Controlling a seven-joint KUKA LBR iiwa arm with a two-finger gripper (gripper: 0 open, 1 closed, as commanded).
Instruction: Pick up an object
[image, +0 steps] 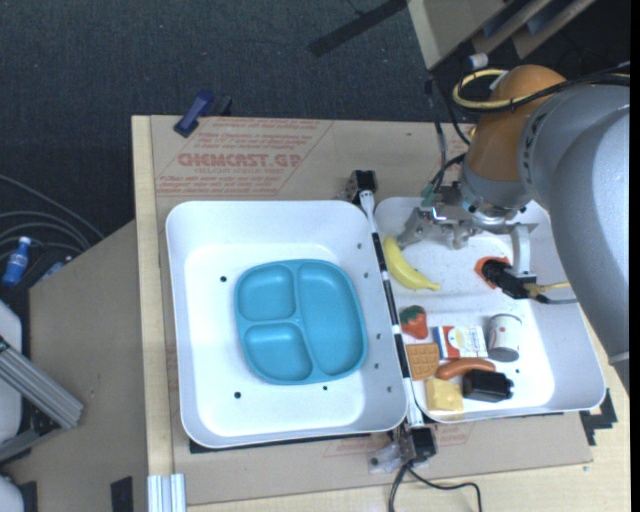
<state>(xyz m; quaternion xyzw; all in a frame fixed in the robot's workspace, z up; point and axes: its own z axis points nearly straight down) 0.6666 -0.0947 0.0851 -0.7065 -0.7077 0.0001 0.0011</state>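
Arm (590, 190): large rounded casing in smooth pale grey, with an orange band (510, 120) wrapped around the section above the wrist and a grey metallic ring flange below it. Cabling: a yellowish cable loop (480, 88) sits by the top of the orange band, and thin dark leads trail down its side toward the wrist. Gripper (445, 225): small assembly of bare grey metal with dark fittings, mounted under the flange.
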